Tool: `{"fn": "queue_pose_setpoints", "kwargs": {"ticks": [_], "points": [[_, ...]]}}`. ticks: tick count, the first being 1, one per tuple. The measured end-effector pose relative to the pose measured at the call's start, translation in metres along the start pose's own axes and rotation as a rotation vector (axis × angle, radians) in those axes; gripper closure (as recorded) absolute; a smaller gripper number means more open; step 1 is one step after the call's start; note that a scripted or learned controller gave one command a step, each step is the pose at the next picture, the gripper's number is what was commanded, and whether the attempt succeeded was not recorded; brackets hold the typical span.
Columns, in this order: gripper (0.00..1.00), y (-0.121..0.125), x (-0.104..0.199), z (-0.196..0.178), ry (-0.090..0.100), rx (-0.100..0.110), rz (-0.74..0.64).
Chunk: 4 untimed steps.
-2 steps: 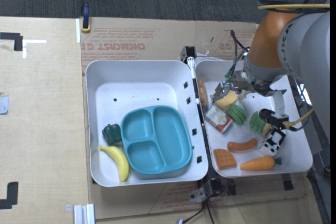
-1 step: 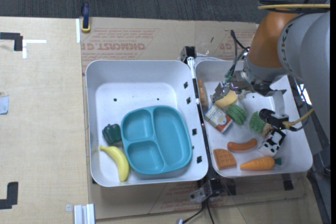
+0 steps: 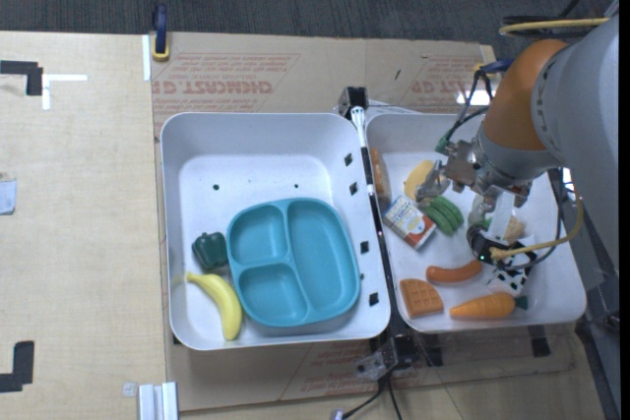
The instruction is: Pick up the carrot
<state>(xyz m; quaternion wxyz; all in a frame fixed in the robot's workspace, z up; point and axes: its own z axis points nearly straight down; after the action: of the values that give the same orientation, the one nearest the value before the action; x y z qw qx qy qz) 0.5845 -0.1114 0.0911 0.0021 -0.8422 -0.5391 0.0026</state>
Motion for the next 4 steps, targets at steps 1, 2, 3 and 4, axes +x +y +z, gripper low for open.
{"fn": "queue_pose_setpoints", "kwargs": {"ticks": [1,2,3,4], "points": [[0.0,0.047,0.029,-0.001,0.0,-0.005,0.209],[0.0,0.006,0.007,0.0,0.0,0.0,0.105],[0.0,0.06,0.039,-0.001,0.0,-0.003,0.356],[1.0,0.064,0.039,-0.017,0.0,-0.014,0.347]]}}
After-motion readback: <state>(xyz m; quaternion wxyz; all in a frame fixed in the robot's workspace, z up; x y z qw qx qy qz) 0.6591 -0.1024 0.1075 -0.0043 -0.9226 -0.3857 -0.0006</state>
